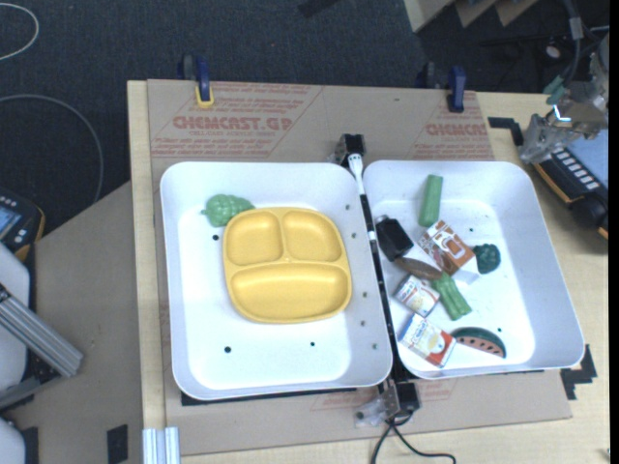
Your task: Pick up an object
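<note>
Pincer is sitting off past the far right corner of the right bin, over the desk. Blurred there, so can't tell if it's open or closed. Nothing visibly in it.

Candidates are all lying left of and nearer than the pincer, in the right bin:
- green stick is the closest one to it, lying alone with bare floor around it
- watermelon slice is the farthest, by the near wall
- small cartons, brown piece and second green stick are crowding together mid-bin, touching

Judgement: it's best going for the lone green stick. It should be closing across the short width and coming straight down, keeping clear of the bin wall. The cluster is risking a double grab or a slip.
</note>
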Robot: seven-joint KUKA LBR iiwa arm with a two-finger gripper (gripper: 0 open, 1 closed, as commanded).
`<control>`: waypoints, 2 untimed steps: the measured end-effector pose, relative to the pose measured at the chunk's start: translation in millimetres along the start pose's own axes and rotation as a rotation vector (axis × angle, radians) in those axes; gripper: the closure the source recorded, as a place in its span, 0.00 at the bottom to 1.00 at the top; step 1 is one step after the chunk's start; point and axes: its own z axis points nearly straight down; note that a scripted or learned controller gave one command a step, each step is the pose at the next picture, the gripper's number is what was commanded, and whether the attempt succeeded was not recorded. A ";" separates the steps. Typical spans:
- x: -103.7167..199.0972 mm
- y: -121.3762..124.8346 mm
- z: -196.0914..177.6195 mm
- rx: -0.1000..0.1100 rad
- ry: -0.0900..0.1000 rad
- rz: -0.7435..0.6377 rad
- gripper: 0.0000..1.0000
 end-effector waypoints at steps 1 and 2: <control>-0.2 0.7 -10.6 -0.003 -0.002 -0.001 1.00; 56.0 -41.8 32.5 0.019 0.010 0.000 1.00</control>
